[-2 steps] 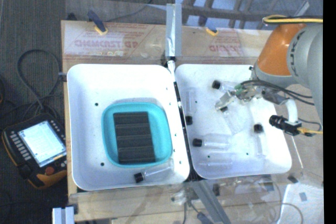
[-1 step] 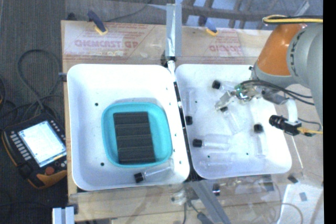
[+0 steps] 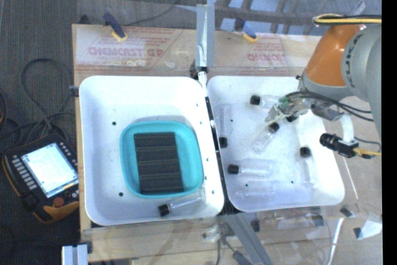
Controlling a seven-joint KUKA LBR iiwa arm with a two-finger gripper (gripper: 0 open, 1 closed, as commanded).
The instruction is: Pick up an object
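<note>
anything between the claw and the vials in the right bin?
Nothing visible. The claw hangs over the right bin, right beside a clear black-capped vial; other vials lie scattered around it, none stacked over that one.

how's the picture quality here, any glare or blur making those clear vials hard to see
Camera view: bright light washes out the right bin, so the clear vials fade into the white floor, their black caps standing out; the image is soft overall, and the gripper area is too blurred to read.

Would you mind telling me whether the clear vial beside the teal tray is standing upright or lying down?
Lying down. The clear vial rests on its side in the left bin, black cap pointing left, just below the teal tray.
</note>
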